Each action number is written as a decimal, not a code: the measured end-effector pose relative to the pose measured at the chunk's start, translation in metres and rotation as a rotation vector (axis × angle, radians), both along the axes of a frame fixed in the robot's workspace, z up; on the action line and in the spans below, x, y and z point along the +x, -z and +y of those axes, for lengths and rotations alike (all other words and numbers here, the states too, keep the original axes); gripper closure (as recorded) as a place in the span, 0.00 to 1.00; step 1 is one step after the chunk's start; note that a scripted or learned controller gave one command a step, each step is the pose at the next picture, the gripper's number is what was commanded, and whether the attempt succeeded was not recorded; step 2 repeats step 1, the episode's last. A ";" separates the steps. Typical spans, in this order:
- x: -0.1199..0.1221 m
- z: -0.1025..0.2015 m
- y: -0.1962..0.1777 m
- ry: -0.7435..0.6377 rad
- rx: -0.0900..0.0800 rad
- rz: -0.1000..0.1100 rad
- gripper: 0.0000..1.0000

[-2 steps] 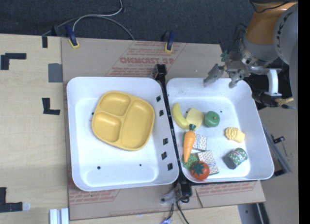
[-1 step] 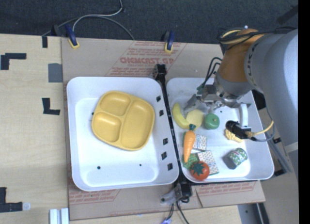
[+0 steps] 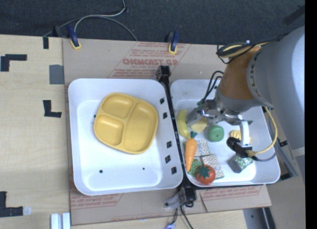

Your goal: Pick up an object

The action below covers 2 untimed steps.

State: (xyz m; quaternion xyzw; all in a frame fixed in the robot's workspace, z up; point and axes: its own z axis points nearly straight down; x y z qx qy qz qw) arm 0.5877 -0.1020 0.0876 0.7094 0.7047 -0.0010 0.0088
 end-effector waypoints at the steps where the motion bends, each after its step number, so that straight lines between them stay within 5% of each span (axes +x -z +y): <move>1: 0.000 0.006 -0.008 -0.006 0.010 0.008 1.00; 2: 0.000 0.006 -0.008 -0.006 0.010 0.008 1.00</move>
